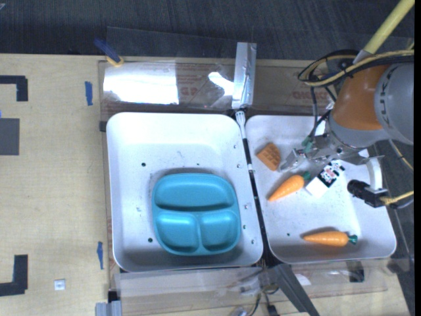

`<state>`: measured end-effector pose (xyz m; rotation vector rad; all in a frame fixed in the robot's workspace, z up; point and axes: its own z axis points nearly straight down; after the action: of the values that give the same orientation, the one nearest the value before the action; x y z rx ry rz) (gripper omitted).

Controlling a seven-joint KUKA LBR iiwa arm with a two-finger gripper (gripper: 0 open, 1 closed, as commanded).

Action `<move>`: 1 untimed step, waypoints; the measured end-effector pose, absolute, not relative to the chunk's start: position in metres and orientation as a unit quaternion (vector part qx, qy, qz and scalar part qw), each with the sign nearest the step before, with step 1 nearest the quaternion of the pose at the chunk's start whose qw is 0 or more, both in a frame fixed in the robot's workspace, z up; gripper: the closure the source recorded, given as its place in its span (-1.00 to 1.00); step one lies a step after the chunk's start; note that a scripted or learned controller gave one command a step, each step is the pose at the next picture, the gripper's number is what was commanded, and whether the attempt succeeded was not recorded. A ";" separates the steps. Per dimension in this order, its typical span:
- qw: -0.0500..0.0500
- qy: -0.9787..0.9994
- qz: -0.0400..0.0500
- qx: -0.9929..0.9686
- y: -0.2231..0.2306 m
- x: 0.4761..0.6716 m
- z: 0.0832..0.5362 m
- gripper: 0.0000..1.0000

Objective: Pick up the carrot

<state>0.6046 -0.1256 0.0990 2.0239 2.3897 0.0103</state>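
Two white bins [174, 130] [368, 232], two carrots [287, 187] [325, 238], one blue divided plate [195, 211], and one small tan cracker-like piece [268, 156].

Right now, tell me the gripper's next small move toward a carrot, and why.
Probably a short drop to close on the nearer carrot. The gripper sits at that carrot's upper right end in the right bin, while the other carrot lies farther off near the front edge.
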 end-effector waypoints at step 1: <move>0.002 0.846 0.002 0.533 -0.096 0.559 0.088 -1.00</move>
<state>0.5588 -0.0957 0.0880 1.6723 2.6536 0.0054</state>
